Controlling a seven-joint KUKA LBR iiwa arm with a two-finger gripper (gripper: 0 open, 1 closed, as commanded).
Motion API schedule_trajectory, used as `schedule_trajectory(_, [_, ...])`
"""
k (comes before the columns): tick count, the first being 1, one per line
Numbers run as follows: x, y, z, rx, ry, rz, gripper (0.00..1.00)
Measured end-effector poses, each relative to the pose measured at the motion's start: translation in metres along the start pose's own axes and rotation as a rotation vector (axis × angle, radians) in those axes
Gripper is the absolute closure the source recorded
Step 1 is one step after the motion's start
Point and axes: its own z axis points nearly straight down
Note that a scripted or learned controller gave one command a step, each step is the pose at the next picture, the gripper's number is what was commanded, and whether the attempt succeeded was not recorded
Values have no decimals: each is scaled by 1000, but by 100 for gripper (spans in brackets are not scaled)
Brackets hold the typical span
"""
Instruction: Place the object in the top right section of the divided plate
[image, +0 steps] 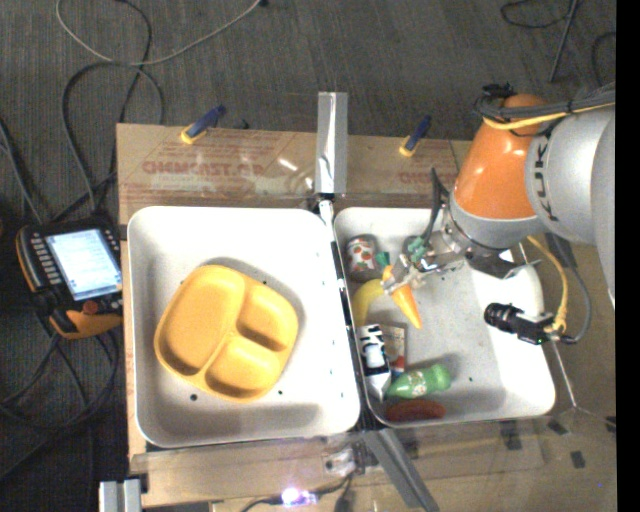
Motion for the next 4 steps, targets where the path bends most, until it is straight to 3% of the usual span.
schedule_trajectory(1, [80, -1, -6, 1, -3, -27, 100])
schedule_trajectory(2, [165, -41, 1, 5, -2, -89, 100])
schedule_trajectory(3, [229, -32, -14, 4, -3, -137, 100])
schedule_trajectory(4, [265, -21, 2, 5, -7, -187, 100])
